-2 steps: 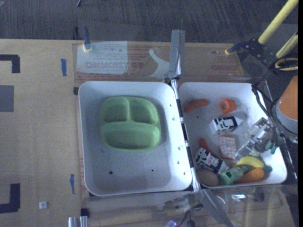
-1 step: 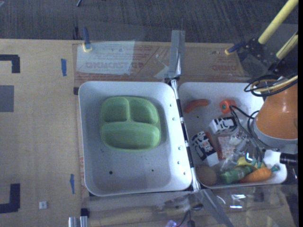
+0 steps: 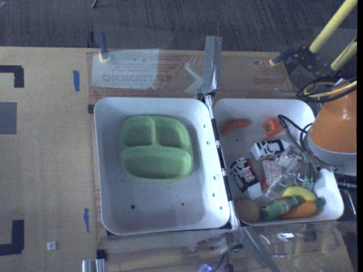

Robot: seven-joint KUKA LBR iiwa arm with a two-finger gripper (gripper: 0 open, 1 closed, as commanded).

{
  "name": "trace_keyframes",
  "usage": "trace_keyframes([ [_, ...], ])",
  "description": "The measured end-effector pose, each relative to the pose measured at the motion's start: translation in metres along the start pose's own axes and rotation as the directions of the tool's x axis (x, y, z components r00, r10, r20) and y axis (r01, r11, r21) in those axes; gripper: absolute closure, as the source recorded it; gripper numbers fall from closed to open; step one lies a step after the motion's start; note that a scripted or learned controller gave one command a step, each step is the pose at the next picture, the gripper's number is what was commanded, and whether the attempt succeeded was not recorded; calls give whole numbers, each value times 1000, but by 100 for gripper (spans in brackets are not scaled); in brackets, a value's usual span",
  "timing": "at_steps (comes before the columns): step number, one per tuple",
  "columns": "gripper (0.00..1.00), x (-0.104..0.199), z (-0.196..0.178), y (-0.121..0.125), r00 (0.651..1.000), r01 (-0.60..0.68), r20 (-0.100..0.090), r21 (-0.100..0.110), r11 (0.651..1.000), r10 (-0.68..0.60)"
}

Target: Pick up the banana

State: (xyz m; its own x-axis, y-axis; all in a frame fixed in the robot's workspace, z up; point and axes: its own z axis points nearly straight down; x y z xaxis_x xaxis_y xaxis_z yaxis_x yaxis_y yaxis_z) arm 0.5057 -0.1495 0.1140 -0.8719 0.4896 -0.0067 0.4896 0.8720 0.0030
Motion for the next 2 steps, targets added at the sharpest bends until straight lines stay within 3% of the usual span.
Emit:
trace_keyframes([
  [1, 0, -48, 28, -57, 987, -158, 1, 1, 987, 158],
  [2, 100, -51, 15, -57, 987, -160, 12, -4, 987, 160],
])
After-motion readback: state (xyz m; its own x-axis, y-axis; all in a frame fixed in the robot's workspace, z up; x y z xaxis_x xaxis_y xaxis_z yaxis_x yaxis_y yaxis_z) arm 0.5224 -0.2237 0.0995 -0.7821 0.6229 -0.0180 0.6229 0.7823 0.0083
